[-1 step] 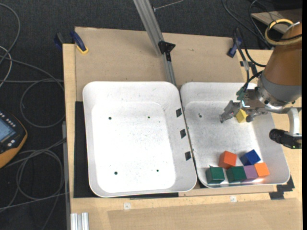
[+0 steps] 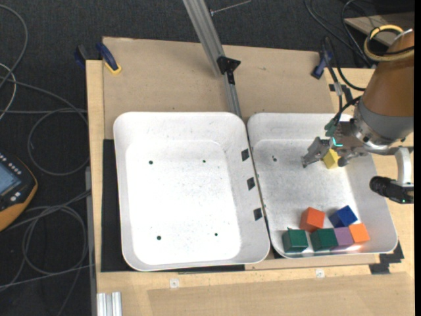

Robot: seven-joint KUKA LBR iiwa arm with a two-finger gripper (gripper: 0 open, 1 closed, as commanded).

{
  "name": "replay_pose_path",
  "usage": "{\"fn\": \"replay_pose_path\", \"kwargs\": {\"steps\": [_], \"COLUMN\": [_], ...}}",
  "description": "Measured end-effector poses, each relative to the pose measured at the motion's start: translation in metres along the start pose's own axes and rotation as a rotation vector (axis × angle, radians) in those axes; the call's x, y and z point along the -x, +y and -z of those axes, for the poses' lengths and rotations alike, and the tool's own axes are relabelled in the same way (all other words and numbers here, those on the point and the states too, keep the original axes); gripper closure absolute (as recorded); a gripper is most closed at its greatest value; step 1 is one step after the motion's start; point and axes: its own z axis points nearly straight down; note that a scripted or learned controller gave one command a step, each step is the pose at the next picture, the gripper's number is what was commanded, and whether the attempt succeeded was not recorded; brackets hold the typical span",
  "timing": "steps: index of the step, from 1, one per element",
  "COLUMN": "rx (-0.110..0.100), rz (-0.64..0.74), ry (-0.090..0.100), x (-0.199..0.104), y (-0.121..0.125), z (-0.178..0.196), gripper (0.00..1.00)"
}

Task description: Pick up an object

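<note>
My gripper hangs over the upper right part of the right bin, with the arm coming in from the right. A small yellow block sits between its two fingers, and the fingers are shut on it. Along the bin's front edge lies a cluster of blocks: a red-orange one, a blue one, an orange one, a purple one and two green ones. The cluster is well in front of the gripper and apart from it.
The left bin lies beside the right one, with black clips along the shared rim. A slanted metal pole rises behind the bins. Blue clamps grip the board's back corners.
</note>
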Motion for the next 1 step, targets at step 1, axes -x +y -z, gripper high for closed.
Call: {"fn": "replay_pose_path", "kwargs": {"steps": [1], "rx": [-0.005], "rz": [0.0], "ry": [0.0], "x": [-0.0015], "y": [0.0094], "z": [-0.0533], "gripper": [0.0]}}
